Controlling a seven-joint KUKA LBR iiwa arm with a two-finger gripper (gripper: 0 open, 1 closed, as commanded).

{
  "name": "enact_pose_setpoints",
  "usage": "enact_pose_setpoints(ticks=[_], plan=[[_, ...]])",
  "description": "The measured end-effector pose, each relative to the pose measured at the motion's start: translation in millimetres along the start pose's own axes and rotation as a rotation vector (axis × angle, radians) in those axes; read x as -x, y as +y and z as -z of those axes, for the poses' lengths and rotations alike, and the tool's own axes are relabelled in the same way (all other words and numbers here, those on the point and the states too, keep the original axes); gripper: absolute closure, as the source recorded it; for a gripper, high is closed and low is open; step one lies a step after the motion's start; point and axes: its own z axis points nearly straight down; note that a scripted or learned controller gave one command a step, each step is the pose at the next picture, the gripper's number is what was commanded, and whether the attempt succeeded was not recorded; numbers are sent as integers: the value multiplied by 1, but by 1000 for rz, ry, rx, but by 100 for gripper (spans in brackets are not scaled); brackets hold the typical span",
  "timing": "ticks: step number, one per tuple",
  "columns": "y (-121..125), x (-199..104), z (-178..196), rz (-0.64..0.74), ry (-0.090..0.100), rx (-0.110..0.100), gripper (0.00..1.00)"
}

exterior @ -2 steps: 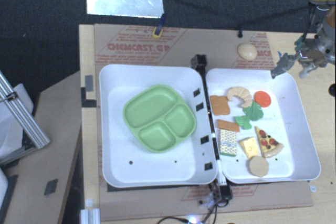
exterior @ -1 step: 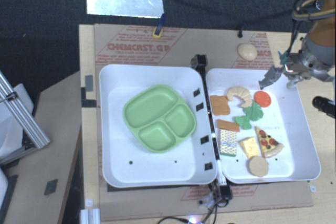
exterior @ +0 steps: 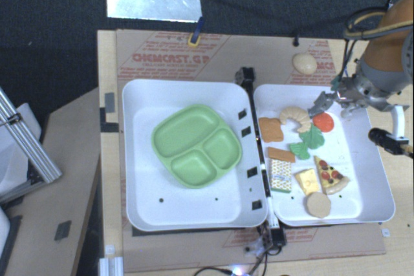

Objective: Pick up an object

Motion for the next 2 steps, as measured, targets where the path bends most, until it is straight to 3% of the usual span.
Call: enact_pose_setpoints(ticks=[1, 2], plan=[[5, 2, -61, -1, 0, 0, 0], [6, 2, -79, -1, -2, 5, 0]])
